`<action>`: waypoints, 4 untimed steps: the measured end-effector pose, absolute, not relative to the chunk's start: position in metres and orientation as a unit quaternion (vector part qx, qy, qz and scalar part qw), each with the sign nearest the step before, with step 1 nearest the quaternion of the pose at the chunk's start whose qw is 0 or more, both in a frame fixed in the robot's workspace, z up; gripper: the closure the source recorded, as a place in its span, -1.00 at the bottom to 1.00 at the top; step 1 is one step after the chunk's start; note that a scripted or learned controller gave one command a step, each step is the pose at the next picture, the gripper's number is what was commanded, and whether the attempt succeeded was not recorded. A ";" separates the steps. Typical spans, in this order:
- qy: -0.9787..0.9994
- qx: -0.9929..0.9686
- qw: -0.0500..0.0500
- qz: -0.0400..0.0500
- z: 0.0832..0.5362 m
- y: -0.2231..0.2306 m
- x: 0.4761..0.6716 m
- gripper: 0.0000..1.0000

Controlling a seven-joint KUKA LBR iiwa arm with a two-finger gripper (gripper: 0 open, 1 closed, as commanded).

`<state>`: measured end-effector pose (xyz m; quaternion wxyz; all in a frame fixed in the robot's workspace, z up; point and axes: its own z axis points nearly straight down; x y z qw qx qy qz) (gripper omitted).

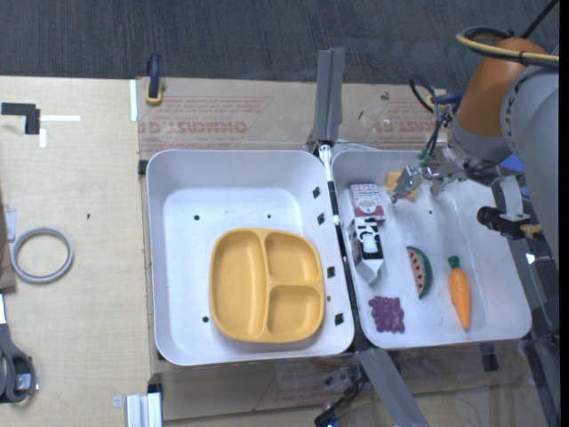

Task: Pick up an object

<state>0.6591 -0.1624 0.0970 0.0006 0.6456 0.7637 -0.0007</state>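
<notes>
Camera view shows you, nearest and below the pincer (411, 183), a purple grape bunch (386, 313) and an orange plastic carrot (459, 297). Closer to it lie a watermelon slice (420, 270) and a black-and-white carton (368, 238). You cannot tell the pincer's state; a small yellow piece (394, 181) sits just left of it.

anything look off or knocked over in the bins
The milk carton lies on its side along the right bin's left wall rather than standing. The carrot, watermelon slice and grapes lie loose; nothing looks spilled or damaged.
</notes>
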 end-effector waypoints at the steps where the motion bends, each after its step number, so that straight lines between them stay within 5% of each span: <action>1: 0.775 0.633 0.001 -0.001 0.092 -0.197 0.585 -1.00; 2: 0.657 0.754 0.000 -0.001 0.203 -0.220 0.576 -1.00; 3: 0.595 0.804 0.001 -0.001 0.092 -0.182 0.648 -1.00; 4: 0.435 0.900 -0.004 -0.007 0.090 -0.140 0.655 -1.00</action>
